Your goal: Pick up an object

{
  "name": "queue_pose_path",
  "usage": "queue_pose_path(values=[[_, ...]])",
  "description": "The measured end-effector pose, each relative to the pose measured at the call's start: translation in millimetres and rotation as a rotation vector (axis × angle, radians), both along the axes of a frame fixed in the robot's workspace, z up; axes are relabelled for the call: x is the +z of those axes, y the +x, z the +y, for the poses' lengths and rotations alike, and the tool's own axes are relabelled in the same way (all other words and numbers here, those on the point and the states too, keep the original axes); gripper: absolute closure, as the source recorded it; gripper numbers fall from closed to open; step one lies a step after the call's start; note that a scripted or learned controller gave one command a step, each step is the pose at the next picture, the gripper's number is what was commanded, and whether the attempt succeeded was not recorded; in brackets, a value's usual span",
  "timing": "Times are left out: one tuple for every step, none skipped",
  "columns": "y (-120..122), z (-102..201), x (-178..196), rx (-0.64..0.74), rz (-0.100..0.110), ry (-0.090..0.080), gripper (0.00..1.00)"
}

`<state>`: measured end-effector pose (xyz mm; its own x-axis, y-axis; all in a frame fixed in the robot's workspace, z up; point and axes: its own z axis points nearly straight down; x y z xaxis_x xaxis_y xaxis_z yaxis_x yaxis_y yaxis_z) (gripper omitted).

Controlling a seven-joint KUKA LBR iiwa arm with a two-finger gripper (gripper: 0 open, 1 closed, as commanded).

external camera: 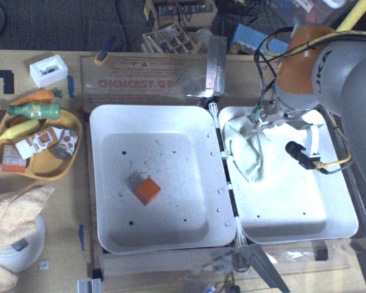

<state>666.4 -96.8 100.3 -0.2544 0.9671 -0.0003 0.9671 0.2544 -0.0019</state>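
A pale, crumpled cloth (246, 152) lies in the left part of the right bin (305, 218). My gripper (256, 122) is at the cloth's upper edge, shut on a pinched fold that rises tautly from the bin floor to the fingers. The rest of the cloth trails down and to the left, touching the bin. An orange cube (148, 190) sits alone on the floor of the left bin (110, 133), far from the gripper.
The grey arm with its orange band (305, 60) covers the right bin's upper right corner. A black connector on a yellow cable (300, 154) hangs over the right bin. A yellow bowl of toy food (35, 140) and a cloth (15, 215) lie left of the bins.
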Motion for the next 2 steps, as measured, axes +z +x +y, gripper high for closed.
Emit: queue_pose_path(values=[[1.4, -17.8, 77.2, -0.037, -0.006, -0.001, 1.0], [1.4, -17.6, 77.3, -0.037, -0.006, -0.001, 0.0]])
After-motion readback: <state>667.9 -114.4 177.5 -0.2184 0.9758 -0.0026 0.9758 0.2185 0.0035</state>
